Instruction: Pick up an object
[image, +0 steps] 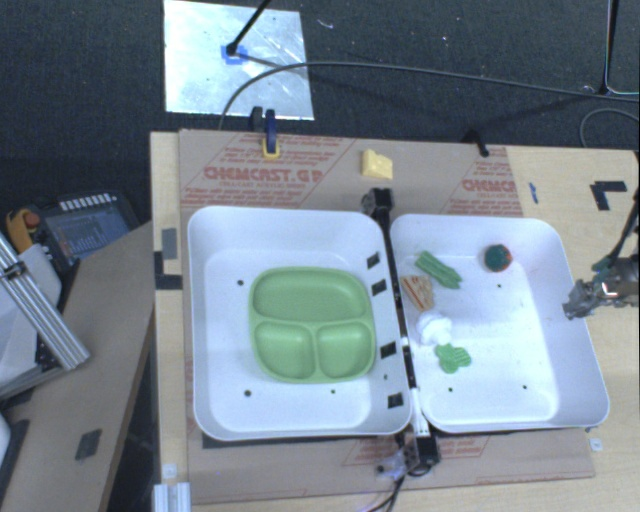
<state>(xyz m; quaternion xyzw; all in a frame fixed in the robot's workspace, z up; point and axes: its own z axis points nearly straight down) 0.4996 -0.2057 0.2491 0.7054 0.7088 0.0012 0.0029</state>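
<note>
My claw (583, 303): at the right edge of the frame, over the right rim of the right bin; it is small and blurred there, so I cannot tell how it stands, and I see nothing in it.
Right bin (560, 390): shallow, white, holding five small things in its left and upper parts.
Green ridged piece (438, 269): long, lying at a slant near the upper left of that bin.
Round toy (498, 258): dark green with a red patch, upper middle, apart from the others.
Tan wedge (418, 291): striped, just below the ridged piece, beside the bin's left wall.
White lump (433, 327): below the wedge, just above the last piece.
Bright green knobbly piece (453, 357): lowest of the group.
Left bin (215, 260): holds a pale green three-compartment tray (310, 323) in its middle.
Yellow block (377, 164): on the cardboard above both bins.
</note>
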